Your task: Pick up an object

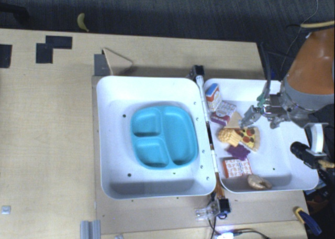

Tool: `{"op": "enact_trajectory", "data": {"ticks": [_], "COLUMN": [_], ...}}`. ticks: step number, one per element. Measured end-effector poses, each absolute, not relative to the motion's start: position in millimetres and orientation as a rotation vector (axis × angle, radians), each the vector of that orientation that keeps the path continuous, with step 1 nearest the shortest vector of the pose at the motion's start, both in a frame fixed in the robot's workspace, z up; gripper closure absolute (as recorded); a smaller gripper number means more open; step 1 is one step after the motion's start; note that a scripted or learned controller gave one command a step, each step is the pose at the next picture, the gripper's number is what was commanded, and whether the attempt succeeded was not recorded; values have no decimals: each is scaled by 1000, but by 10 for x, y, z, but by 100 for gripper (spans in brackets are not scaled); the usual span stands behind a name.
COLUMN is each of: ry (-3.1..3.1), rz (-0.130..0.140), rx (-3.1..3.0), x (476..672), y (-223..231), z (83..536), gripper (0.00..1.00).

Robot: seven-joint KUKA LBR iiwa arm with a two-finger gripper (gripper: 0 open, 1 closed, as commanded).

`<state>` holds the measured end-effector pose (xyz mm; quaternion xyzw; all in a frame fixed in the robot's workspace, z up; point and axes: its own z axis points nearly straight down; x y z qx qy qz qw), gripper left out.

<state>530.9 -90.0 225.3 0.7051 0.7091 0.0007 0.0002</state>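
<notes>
You can read no text here. The small carton [212,95], the pale packet [225,109] and the red-and-white box [237,167] in the right bin [282,177] carry printing, but it is too small and blurred to read.

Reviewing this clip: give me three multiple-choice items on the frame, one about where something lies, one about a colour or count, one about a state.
1. Where does the blue divided tray lie?
A. in the left bin
B. in the right bin
C. on the bench outside both bins

2. How many compartments does the tray have?
A. two
B. three
C. five

3. Where is the gripper?
A. over the left bin
B. over the right bin, above the pile of small items
C. outside both bins

Answers: 1 A, the tray sits on the left bin floor. 2 B, ridges split it into three wells. 3 B, it hangs over the pizza slice toy in the right bin.
</notes>
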Motion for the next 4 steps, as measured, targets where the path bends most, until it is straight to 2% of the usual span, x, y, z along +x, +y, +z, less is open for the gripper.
{"op": "enact_trajectory", "data": {"ticks": [1,2,3,4], "ry": [2218,2211,2226,2222], "rz": [11,18,9,0], "rx": [2212,2206,2213,2217], "x": [5129,5158,6220,6008], "y": [-1021,-1033,-168,-1346], "z": [975,1108,1860,1643], "gripper": [0,100,100,100]}}
